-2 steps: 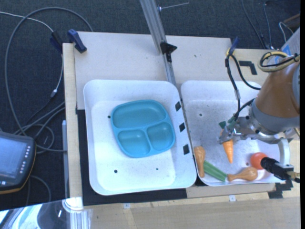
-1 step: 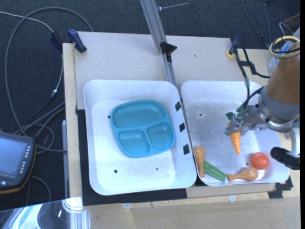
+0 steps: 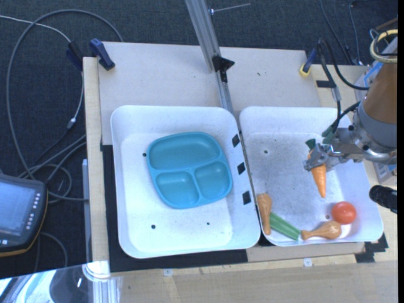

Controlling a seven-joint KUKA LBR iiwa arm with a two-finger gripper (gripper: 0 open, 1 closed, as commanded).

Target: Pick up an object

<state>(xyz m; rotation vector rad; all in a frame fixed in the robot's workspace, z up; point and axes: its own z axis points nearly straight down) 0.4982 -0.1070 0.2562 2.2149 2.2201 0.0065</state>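
My gripper (image 3: 317, 159) reaches in from the right over the right bin (image 3: 278, 128). It is shut on the thick upper end of an orange carrot (image 3: 320, 180). The carrot hangs point down toward the bin's front, and its green top (image 3: 310, 144) shows just behind the fingers. I cannot tell whether the carrot's tip touches the bin floor.
A red tomato (image 3: 344, 212), a tan drumstick (image 3: 322, 231) and a green stick with an orange end (image 3: 278, 222) lie along the right bin's front edge. A blue divided plate (image 3: 188, 169) sits in the left bin (image 3: 136, 229). A metal pole (image 3: 205, 24) rises behind the bins.
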